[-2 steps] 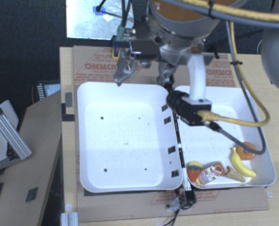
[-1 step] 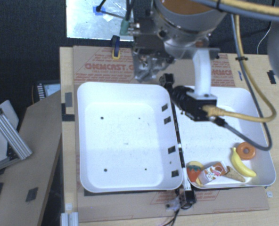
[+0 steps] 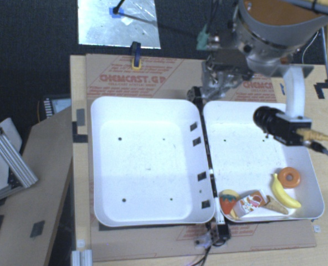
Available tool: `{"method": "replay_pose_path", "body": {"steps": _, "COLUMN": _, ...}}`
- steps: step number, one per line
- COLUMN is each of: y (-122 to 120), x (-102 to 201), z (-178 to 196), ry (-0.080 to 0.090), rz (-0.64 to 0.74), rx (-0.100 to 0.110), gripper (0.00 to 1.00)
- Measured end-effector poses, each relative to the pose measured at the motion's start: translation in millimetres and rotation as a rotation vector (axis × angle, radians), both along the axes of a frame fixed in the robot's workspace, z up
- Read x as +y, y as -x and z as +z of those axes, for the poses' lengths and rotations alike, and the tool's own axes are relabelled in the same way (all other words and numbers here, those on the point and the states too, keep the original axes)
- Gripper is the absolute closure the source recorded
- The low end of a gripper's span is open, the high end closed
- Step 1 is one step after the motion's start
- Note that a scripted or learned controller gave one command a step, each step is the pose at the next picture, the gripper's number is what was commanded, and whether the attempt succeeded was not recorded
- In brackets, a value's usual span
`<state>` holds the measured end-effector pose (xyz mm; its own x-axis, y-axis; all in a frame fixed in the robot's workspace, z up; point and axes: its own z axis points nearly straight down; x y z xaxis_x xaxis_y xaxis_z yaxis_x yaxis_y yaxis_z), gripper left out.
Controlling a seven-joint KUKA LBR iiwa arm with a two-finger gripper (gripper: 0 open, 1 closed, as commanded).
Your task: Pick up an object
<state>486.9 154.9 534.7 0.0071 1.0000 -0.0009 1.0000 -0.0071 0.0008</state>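
My gripper (image 3: 215,88) hangs over the far left corner of the right bin (image 3: 239,148), high above its floor and well away from the objects. Along that bin's near edge lie a yellow banana (image 3: 283,193), an orange ring-shaped piece (image 3: 289,176) just above it, a red and yellow round toy (image 3: 228,200), a white and red packet (image 3: 249,203) and a small tan cone-like piece (image 3: 275,205). Nothing shows beneath the gripper.
The left bin (image 3: 147,159) lies beside the right one, with a row of black clips (image 3: 200,159) along the shared wall. Both rest on a cardboard sheet (image 3: 136,76). A shiny metal plate (image 3: 118,14) lies beyond the bench's far edge.
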Motion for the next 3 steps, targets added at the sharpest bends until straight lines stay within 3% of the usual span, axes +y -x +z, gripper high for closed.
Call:
{"method": "replay_pose_path", "body": {"steps": 1, "y": 1, "x": 43, "z": 0, "ry": -0.003, "rz": 0.014, "rx": -0.001, "gripper": 1.0}}
{"method": "replay_pose_path", "body": {"steps": 2, "y": 0, "x": 3, "z": 1, "ry": -0.001, "rz": 0.005, "rx": -0.001, "gripper": 1.0}}
{"method": "replay_pose_path", "body": {"steps": 3, "y": 1, "x": 51, "z": -11, "ry": -0.002, "rz": 0.015, "rx": 0.0, "gripper": 1.0}}
